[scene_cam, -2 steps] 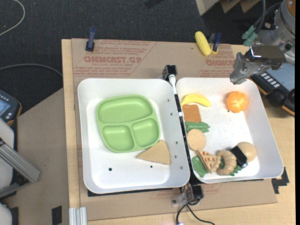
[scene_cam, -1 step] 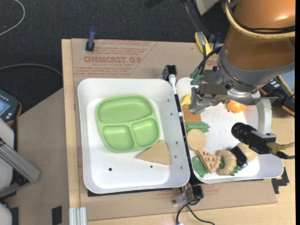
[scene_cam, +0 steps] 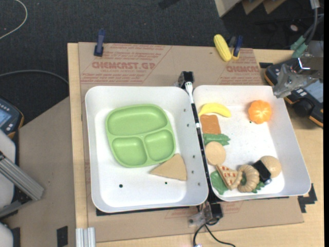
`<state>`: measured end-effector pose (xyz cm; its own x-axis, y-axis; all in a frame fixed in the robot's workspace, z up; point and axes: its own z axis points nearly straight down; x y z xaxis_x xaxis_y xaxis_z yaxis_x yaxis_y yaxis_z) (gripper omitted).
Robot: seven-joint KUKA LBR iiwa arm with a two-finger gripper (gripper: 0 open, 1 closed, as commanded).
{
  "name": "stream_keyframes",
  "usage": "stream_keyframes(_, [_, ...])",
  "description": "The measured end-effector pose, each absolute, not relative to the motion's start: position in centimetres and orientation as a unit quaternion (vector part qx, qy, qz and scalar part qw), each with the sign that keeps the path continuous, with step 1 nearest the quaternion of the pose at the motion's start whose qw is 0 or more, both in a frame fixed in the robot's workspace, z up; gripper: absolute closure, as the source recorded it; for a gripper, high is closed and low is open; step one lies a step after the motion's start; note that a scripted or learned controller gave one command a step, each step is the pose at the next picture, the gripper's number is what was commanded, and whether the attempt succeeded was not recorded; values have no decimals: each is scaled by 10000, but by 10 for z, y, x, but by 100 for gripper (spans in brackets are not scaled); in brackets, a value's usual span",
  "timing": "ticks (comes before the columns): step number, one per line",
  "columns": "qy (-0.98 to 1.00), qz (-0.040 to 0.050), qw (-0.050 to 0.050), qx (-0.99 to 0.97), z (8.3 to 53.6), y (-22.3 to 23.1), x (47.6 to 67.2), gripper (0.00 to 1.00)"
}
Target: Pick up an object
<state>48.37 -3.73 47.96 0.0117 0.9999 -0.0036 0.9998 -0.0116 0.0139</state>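
The gripper (scene_cam: 290, 81) hung at the right bin's (scene_cam: 288, 143) far corner; whether open or closed, I could not tell. The approach was unstarted. Nearest, the orange (scene_cam: 259, 111) called for a descent.

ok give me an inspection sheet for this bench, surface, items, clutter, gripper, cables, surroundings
Surface: cardboard sheet bearing left bin and right bin side by side.
Job's things: right bin holds banana, orange, croissant and other toy food; left bin holds green tray and wedge.
Clutter: yellow clamp, blue clamp.
Gripper: nothing seen over the bins.
Cables: white cable on the floor, top left.
Surroundings: dark carpet.
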Motion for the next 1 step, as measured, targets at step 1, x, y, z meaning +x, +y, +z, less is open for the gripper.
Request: stream_keyframes(1, [7084,-50,-52,7058,351,12,478,100])
